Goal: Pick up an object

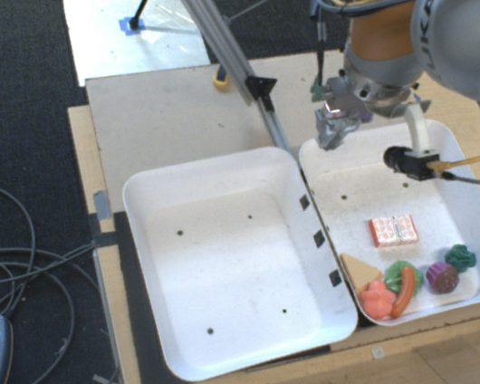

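Note:
The right bin point(474, 191) holds the objects in its near half. An orange-and-white box point(394, 229) lies near the middle. Along the front wall sit a tan wedge point(358, 266), a pink-red lump point(378, 300), a green leafy piece point(403, 271), an orange stick point(403, 292), a purple ball point(442, 278) and a dark green floret point(460, 258). My gripper point(333, 131) hangs over the far-left corner of the right bin, well away from all of them, with nothing seen in it.
The left bin point(219, 176) sits beside the right one, with black tabs along their shared wall. A grey pole point(228, 46) slants down to the bins' far junction. A black fitting point(408, 162) with a cable hangs over the right bin.

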